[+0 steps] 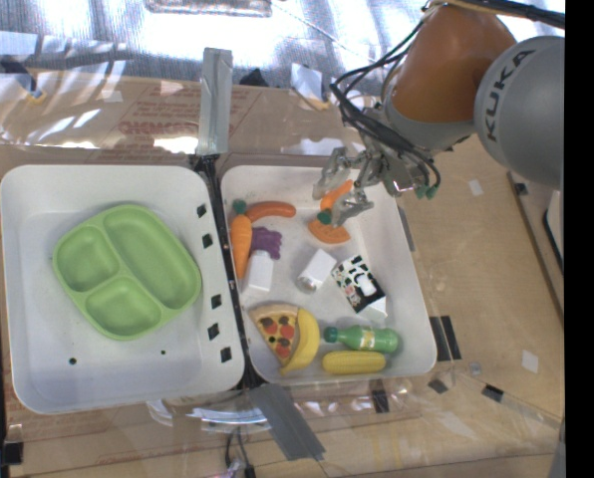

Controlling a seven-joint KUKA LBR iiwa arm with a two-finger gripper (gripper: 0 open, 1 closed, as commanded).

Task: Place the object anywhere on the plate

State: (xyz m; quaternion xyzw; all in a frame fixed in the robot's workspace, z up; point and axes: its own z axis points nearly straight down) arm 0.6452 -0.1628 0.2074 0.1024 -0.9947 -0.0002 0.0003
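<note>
The grey and orange arm (476, 68) leans in over the right bin (402, 267), and its gripper (345, 192) hangs low at the far part of that bin. Well away from the fingers, in the left bin (28, 297), lies the green plate (128, 269) with three compartments, nothing on it. Nearer to the fingers there is a carrot (240, 245), a sausage (270, 210), a purple piece (267, 239), a black and white milk carton (358, 285), a pizza slice (275, 331), a banana (305, 344), a green bottle (365, 340) and a corn cob (354, 362). Right at the fingertips I see a small orange object (329, 229), flat below with a part standing up between the fingers; whether they really press it or only stand narrow around it, I cannot tell. It looks like a light, stiff plastic toy, probably smooth and a little slippery, so I think the upright part is the best place to take hold.
</note>
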